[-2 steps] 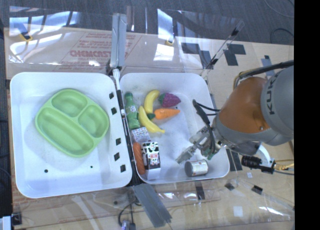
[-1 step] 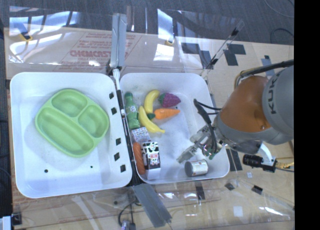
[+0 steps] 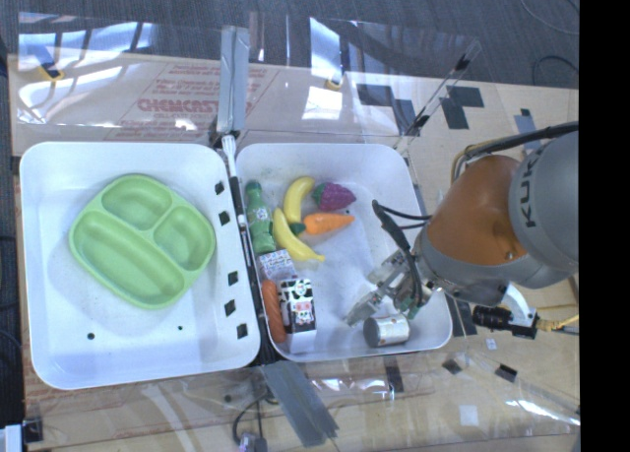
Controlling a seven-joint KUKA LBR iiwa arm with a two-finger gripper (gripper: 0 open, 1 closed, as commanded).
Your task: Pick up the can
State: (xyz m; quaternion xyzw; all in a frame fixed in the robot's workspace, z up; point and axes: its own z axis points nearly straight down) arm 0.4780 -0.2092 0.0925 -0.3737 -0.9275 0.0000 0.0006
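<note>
Camera view, looking down on the bench.

Left shallow white bin (image 3: 39,273): one light green three-compartment plastic plate (image 3: 142,239), lying flat toward the bin's middle.

Right shallow white bin (image 3: 384,160):
- Dark green bottle (image 3: 259,218) with a lighter label, lying along the left wall.
- Two yellow toy bananas, one (image 3: 296,199) near the far wall, the other (image 3: 292,237) just below it, angled toward the bin's centre.
- Purple toy grape bunch (image 3: 337,195), just right of the upper banana.
- Orange toy carrot (image 3: 327,224), touching the grapes' lower side.
- Small pink-and-white box (image 3: 277,263) by the left wall.
- Black-and-white cow-pattern carton (image 3: 299,310) near the front-left corner, with an orange-red item (image 3: 273,310) beside it against the left wall.
- Short silver metal can (image 3: 388,330), lying on its side at the front-right corner, close to the front wall.

Two-finger gripper (image 3: 379,304) on the grey arm with orange band (image 3: 492,228): low in the right bin's front-right corner, fingertips just above and left of the can; whether they touch it cannot be told. Whether the claw is spread or closed cannot be told.
</note>
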